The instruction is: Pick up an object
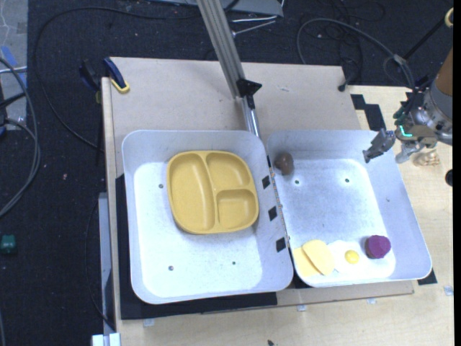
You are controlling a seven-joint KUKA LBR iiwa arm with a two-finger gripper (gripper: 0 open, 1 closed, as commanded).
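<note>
Purple round toy (377, 246) sits in the right white bin's (360, 193) near corner, a small yellow ball (351, 256) and a pale yellow flat piece (317, 257) alongside. Brown lump (284, 163) rests at the far left rim. Gripper (389, 146) hovers over the far right edge, fingers parted, nothing between them. Yellow divided plate (212, 192) fills the left bin (144, 265).

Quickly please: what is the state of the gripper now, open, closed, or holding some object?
Gripper: open, holding nothing; it hangs over the far right edge of the right bin.
</note>
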